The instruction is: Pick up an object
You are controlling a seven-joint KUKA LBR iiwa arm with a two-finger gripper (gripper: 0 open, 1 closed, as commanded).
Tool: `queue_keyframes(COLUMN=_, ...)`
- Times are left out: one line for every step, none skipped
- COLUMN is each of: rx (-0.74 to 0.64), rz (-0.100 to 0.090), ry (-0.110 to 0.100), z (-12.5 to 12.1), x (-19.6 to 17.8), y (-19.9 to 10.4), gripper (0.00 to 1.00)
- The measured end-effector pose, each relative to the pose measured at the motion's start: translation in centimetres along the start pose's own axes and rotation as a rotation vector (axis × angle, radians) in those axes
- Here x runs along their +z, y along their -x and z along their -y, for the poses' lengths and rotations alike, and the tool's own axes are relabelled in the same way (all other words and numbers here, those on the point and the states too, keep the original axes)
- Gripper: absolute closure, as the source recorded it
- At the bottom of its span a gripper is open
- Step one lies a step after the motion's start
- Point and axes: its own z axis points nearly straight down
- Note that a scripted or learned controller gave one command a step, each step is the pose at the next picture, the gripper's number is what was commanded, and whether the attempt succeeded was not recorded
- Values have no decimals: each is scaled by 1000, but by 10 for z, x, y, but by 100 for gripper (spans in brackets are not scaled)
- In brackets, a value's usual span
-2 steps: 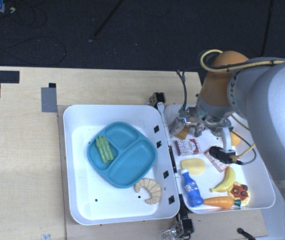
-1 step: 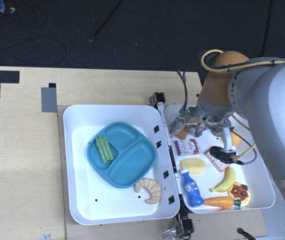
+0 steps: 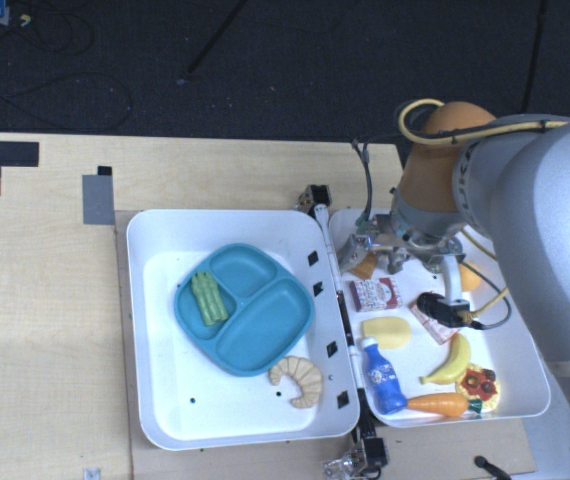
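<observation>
I see the gripper [image 3: 397, 253] low over the far end of the right bin [image 3: 525, 393], above a small brown object [image 3: 363, 265] — whether the fingers are apart or together I cannot tell. This piece looks light and stiff, maybe toy food, so I judge a grip across its narrow middle is best. Nearer lie a red-white packet [image 3: 373, 293], a yellow block [image 3: 387, 332] and a blue bottle [image 3: 382, 375], all probably slippery plastic.
</observation>
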Motion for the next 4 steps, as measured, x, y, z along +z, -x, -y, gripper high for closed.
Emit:
queue_keyframes(rx=0, rz=0, ry=0, z=0, x=0, y=0, gripper=0)
queue_keyframes(rx=0, rz=-1, ry=0, z=0, x=0, y=6, gripper=0)
queue_keyframes(rx=0, rz=-1, ry=0, z=0, x=0, y=6, gripper=0)
queue_keyframes(rx=0, rz=0, ry=0, z=0, x=0, y=0, gripper=0)
